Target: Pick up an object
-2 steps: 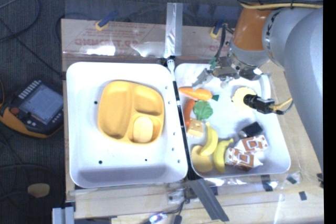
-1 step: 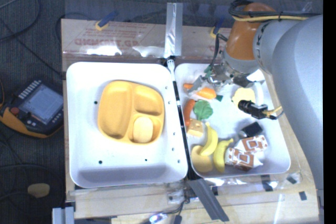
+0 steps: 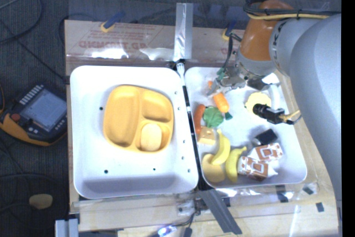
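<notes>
two shallow white bins are seen side by side, and the right bin (image 3: 288, 166) is taken as the landmark for what follows. the gripper (image 3: 232, 77) is lowered over its far left part, just beyond an orange carrot-like toy (image 3: 221, 101) and a green leafy toy (image 3: 212, 116); whether anything is held cannot be told, since the tip is small and blurred against the clutter. the step in hand is judged to be the reach or descent toward an object, with no lift yet shown. nearer the front of the right bin, yellow toy bananas (image 3: 222, 155) and a red-and-white patterned carton (image 3: 262, 159) are laid close together, and a black piece (image 3: 264, 136) is set between them and a pale yellow disc (image 3: 258, 101). to the left of the right bin, a yellow divided tray (image 3: 125, 114) is held in the left bin (image 3: 89, 175). the next move is judged to call for a clean closure on a single toy, then a straight lift clear of its neighbours. faint reversed lettering is seen on the cardboard (image 3: 111, 41) beyond the bins, but it cannot be read; the print on the carton is also too small.
</notes>
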You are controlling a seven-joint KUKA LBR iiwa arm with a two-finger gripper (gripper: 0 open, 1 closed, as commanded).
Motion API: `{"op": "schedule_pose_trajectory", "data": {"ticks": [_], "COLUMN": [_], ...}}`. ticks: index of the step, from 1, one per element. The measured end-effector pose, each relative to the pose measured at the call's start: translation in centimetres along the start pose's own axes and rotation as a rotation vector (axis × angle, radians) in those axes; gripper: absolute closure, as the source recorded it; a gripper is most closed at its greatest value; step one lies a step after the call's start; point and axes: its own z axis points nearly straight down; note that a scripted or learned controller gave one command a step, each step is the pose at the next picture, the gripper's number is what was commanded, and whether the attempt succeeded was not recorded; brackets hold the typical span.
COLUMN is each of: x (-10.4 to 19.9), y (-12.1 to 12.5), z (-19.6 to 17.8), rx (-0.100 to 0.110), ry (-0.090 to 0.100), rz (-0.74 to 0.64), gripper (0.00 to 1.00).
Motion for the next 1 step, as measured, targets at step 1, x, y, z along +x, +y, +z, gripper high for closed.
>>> {"op": "schedule_pose_trajectory", "data": {"ticks": [1], "x": [5.87], "y": [0.55], "z": [-11.37], "rx": [0.009], "ry": [-0.001], "rz": [0.166], "gripper": [1.00]}}
